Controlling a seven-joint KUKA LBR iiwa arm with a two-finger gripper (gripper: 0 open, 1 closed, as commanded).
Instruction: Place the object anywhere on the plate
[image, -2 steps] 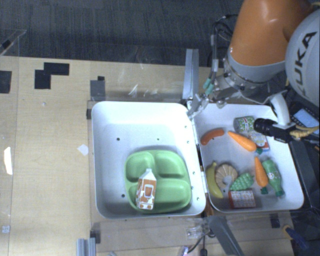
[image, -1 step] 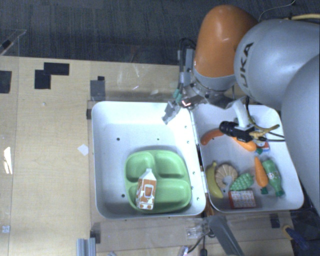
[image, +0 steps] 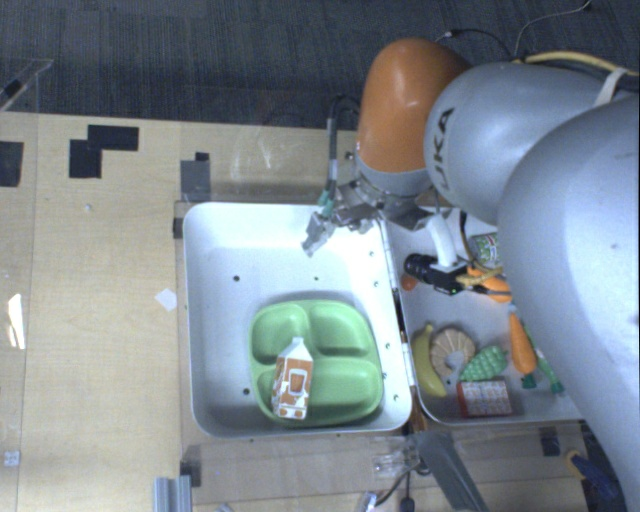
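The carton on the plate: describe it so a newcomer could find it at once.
Start at the left white bin, which holds a green divided plate. The small carton lies at the plate's near edge, over its lower-left compartment. It is white with orange-brown print and a gabled top, unlike the toy food in the right bin.

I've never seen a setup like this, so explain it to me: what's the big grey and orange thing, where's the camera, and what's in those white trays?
The grey and orange shape is a robot arm, reaching in from the right. One camera looks down at a slant from above the bench. The gripper, the arm's two-finger hand, hangs over the left bin. In that bin lies a green plate with sections, and a small carton rests on its near-left part. The right bin holds toy food, including a banana and a carrot.
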